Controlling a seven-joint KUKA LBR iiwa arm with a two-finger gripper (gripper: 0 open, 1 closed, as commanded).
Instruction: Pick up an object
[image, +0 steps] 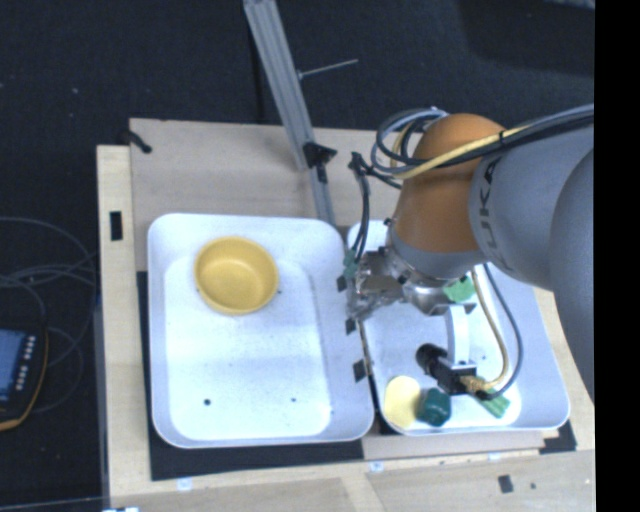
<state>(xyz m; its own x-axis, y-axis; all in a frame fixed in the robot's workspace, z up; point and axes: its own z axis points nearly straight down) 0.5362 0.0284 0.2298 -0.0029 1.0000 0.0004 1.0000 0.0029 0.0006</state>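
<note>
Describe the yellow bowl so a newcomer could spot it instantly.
Look at the left white bin. In its upper-left part sits the yellow bowl, round, open side up. It is alone there; the small teal object and the other clutter lie in the right bin.

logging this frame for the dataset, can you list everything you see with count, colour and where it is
bins: two, white, side by side on the bench
bowl: one, yellow, upper part of the left bin
disc: one, pale yellow, near edge of the right bin
cup: one, dark teal, touching the disc's right side
green piece: one, near edge of the right bin, right of the cup
bench: one, light wood, under both bins
arm: one, grey with orange band, over the right bin
</note>
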